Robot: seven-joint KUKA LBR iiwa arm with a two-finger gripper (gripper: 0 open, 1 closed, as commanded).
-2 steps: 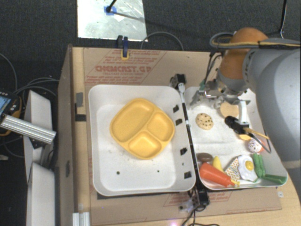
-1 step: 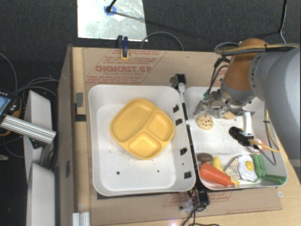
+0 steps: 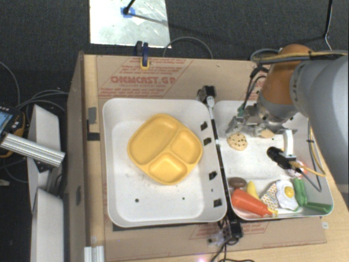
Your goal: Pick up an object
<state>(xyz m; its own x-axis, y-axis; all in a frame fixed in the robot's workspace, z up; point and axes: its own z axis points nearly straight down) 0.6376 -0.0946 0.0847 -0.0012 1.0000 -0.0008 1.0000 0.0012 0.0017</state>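
My gripper (image 3: 241, 124) hangs low over the far part of the right bin (image 3: 322, 198), at the end of the grey arm with its orange band (image 3: 281, 83). A round chocolate-chip cookie (image 3: 237, 141) lies on the bin floor just below and in front of the gripper, close to it. A small tan piece (image 3: 267, 133) peeks out under the wrist. Along the near edge of the right bin lie an orange carrot (image 3: 252, 202), a yellow banana (image 3: 252, 189), a brown piece (image 3: 236, 182), a fried egg (image 3: 286, 194) and green vegetables (image 3: 304, 192).
A yellow divided plate (image 3: 164, 148) sits in the middle of the left bin (image 3: 117, 201). A black divider with clips (image 3: 214, 146) runs between the bins. Brown cardboard (image 3: 147, 78) lies behind them.
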